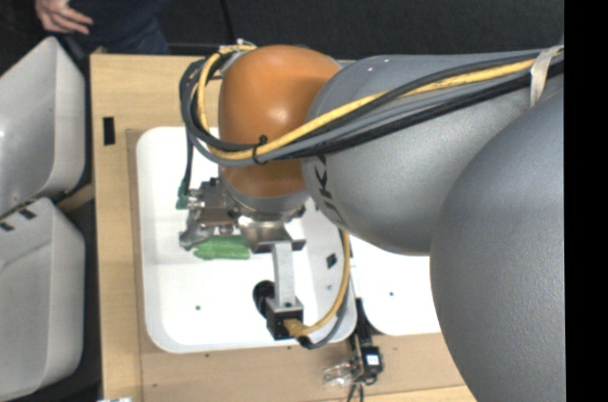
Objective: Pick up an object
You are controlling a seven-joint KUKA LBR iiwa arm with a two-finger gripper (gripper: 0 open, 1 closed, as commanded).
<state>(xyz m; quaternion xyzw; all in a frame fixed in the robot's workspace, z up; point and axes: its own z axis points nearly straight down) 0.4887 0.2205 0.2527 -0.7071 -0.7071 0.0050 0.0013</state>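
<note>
From above, the grey arm (427, 162) sweeps in from the right and covers most of the bench (119, 201). Its orange band (271, 120) sits over the left white bin (161, 229), with black and yellow cables (313, 129) looped across it. Below the band, the gripper (214, 220) hangs low over the bin's left half, its metal parts bunched together; I cannot tell how it is set. A green object (220, 248) lies just beneath the metal parts, touching or very near them, on the bin floor. Another bit of green (181, 197) peeks out at the gripper's left edge. A sliver of the right bin (399, 300) is visible under the arm. A person's hand (59, 10) is at the top left.
</note>
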